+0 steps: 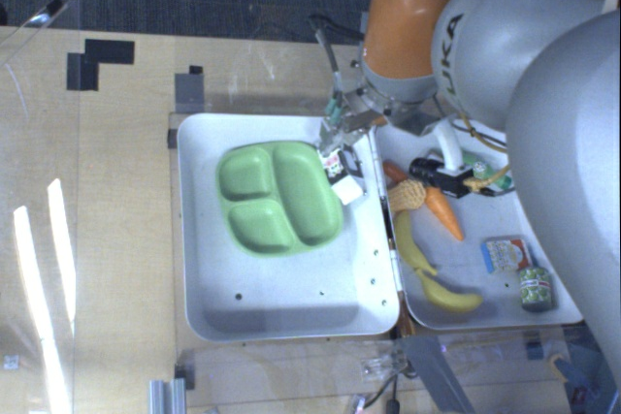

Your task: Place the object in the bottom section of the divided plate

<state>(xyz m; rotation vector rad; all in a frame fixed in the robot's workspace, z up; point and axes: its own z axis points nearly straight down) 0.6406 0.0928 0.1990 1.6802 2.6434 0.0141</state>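
Small white-and-black object [343, 181] sits at the right edge of the green divided plate [281, 199], directly under the gripper [338, 146], and we think it touches the plate's rim, though the view is too coarse here to be sure. We cannot tell whether the gripper is clenched or released, nor whether the object is held or simply lying there. The plate lies in the left bin [281, 305], in its upper middle part, and shows three compartments: a long one on its right side, nearest the object, and two smaller ones on its left, one above the other. The grey arm with its orange band comes in from the upper right and leans over the wall between the two bins. In the right bin [500, 307] we see a carrot [447, 214] beside a tan cone-like item [408, 197], a banana [434, 278] below them, a small printed packet [505, 255] and a green can [535, 288] near the right side.
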